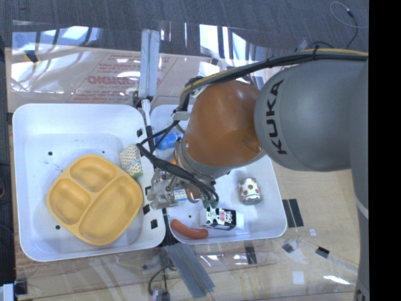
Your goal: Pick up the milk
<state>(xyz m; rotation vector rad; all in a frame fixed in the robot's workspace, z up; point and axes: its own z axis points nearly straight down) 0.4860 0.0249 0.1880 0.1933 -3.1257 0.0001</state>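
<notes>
Two shallow white bins are sitting side by side on a table, seen from above at a slant. The left bin [25,168] is holding a yellow divided plate [94,198], with a small patterned cup [131,159] lying near the wall between the bins. A large grey arm with an orange band [219,130] is reaching in from the right and hanging over the right bin [276,221], covering much of it.

The hand [164,193] is hovering low at the left side of the right bin, close to the dividing wall. Cables and metal parts are crowding it, so its state cannot be told.

The milk [218,217], a small carton with black and white cow patches, is lying on the floor of the right bin, just to the right of the hand and apart from it. A red sausage [188,231] is lying just beside the milk, and a spotted can [249,190] is resting further right.

Judging from this, the pick is not yet done: the milk is resting in the bin, ungrasped, and grasping and lifting are both left.
</notes>
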